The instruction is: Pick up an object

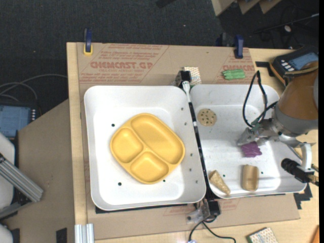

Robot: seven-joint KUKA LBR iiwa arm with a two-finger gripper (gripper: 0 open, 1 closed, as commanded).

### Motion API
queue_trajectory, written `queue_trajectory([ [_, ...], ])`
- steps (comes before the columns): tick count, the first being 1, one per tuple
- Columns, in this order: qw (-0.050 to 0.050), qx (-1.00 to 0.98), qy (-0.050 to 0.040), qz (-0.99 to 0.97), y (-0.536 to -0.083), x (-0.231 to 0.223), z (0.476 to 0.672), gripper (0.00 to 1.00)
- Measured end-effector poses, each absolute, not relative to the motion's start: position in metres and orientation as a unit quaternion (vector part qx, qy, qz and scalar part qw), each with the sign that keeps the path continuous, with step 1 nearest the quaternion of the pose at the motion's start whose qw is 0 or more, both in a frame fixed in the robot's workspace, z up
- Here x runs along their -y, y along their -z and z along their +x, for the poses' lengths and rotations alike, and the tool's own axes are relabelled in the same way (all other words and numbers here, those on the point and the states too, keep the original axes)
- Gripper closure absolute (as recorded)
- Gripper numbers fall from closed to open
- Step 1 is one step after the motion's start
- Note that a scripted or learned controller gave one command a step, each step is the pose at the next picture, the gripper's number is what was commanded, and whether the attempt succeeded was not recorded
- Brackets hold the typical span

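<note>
Gripper (251, 138) sits low in the right bin (228, 92), w/ the grey arm (298, 103) and its orange band reaching in from the right side. Can't tell gripper state from this angle. A black cable (249, 101) loops up from the wrist area over the bin's rear part.

Purple object (251, 149) lies on the bin floor directly below the gripper tip, touching or nearly touching it; can't tell if it's grasped.

Other items in right bin: round cookie-like disc (206, 117) near the left wall, well apart from gripper; tan bread-like piece (250, 177) toward the front, just below the purple object; tan wedge (219, 182) at front left corner.

Left bin (98, 105) holds a yellow divided plate (147, 147), three compartments, lying about centre, tilted diagonally.

Green object (233, 75) rests on the cardboard-covered bench (126, 62) behind the right bin, outside it. Blue-and-yellow clamp (88, 41) at rear left bench edge, blue clamp (239, 47) at rear right.
</note>
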State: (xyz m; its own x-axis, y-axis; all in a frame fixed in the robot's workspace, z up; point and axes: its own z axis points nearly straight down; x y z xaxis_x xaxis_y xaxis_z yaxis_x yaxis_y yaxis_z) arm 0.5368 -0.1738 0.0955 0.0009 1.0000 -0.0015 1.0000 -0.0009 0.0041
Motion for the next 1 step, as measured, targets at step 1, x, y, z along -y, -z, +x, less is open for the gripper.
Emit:
queue_trajectory([
  [1,0.004,-0.711,-0.0044,0.704,-0.1907,0.0826,0.5647,1.0],
])
